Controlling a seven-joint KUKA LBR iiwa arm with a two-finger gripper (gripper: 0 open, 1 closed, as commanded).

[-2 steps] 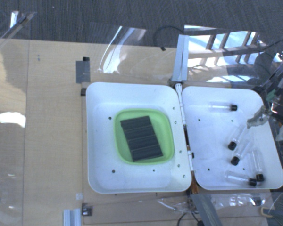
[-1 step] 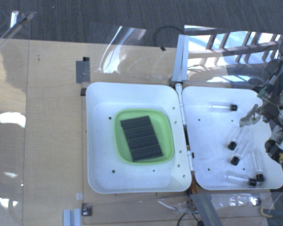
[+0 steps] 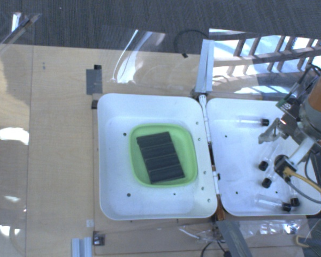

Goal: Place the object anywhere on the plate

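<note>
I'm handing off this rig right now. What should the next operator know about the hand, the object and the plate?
Hand: over the right bin; whether it grips anything cannot be told.
Object: a dark ridged block lies flat on the green plate in the left bin.
Done: the block looks placed, inside the plate's rim.
Left: probably nothing; clear tubes lie in the right bin.

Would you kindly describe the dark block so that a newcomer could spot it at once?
Find the left bin of the two white bins. A green plate sits in its middle, and the dark block lies flat on that plate, slightly turned. It is the sole dark, ridged rectangle there; the right bin holds small clear tubes with black caps.
</note>
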